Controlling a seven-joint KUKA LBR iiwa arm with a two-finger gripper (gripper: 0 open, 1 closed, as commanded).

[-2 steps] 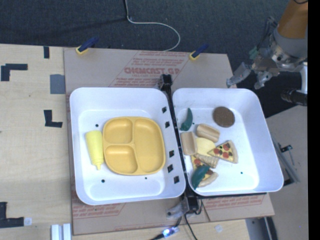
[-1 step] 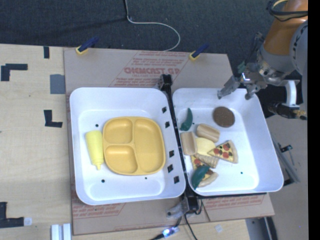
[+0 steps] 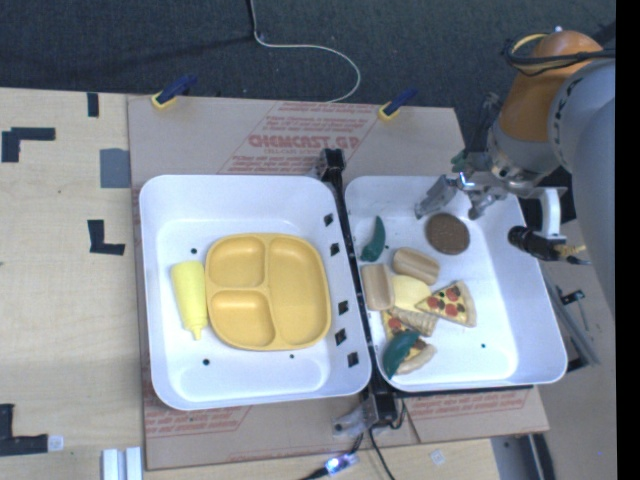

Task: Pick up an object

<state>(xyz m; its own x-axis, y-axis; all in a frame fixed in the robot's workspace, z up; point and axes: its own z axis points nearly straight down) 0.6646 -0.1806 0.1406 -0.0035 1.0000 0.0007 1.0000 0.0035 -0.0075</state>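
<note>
Cardboard sheet under two white bins on the bench. Left bin: yellow divided plate, yellow bottle just beside it. Right bin: brown round cookie, bread roll, pizza slice, green pieces. Gripper hangs above the cookie, fingers spread, nothing between them.

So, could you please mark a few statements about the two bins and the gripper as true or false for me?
1. The yellow divided plate lies in the left bin. True.
2. The yellow bottle lies in the right bin. False: it lies in the left bin, beside the plate.
3. The pizza slice lies in the right bin. True.
4. The gripper is over the left bin. False: it is over the right bin's far edge, near the brown round cookie.
</note>
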